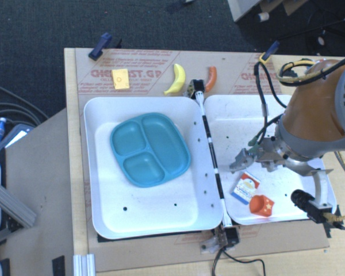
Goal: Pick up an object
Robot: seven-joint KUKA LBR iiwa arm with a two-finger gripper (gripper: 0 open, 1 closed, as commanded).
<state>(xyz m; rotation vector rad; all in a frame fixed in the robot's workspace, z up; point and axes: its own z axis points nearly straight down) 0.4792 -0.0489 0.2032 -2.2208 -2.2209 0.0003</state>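
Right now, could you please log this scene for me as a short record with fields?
left bin: holds a blue divided plate
right bin: holds a small snack packet and an orange object, side by side near the front
gripper: low over the right bin, just behind the packet, nothing seen between its fingers
bench behind bins: toy banana, orange toy, yellow block

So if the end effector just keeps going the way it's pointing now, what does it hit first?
Probably the bare floor of the right bin. The end effector points down and toward the divider between the bins, just above the small carton, which it looks likely to miss. Depth is hard to judge from this slanted view.
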